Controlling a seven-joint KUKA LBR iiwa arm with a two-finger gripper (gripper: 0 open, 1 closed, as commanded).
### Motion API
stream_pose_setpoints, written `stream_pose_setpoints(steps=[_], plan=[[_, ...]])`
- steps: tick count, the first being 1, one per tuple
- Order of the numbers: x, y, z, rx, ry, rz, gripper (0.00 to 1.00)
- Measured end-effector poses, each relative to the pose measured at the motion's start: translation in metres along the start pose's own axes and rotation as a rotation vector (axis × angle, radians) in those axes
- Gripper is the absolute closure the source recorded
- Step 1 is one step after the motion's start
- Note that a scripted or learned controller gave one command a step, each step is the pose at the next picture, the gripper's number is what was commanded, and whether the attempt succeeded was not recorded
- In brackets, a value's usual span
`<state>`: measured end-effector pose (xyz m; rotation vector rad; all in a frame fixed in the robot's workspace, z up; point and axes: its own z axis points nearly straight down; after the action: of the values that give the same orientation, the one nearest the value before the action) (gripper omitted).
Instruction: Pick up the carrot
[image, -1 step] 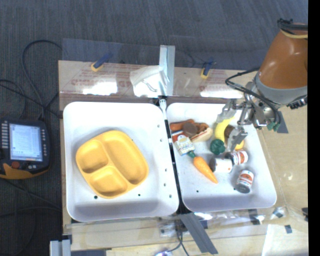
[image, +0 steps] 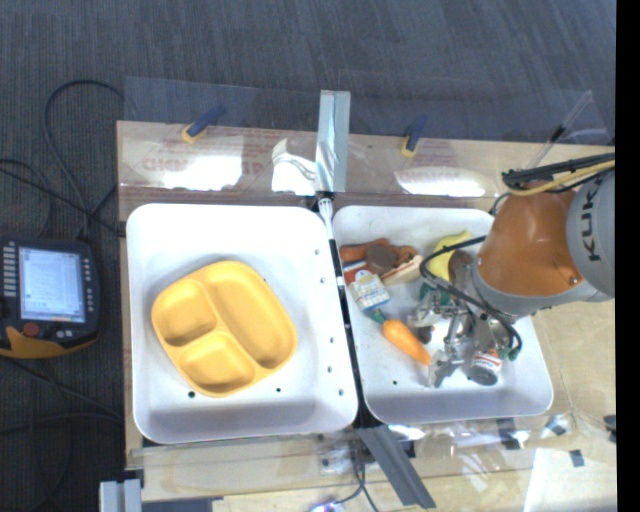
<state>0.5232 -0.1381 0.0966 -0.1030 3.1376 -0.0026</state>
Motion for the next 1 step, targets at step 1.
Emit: stream_pose_setpoints(steps=[1], plan=[[-0.0012, 0.0007, -0.0092, 0.003, -0.002, -0.002, 1.00]])
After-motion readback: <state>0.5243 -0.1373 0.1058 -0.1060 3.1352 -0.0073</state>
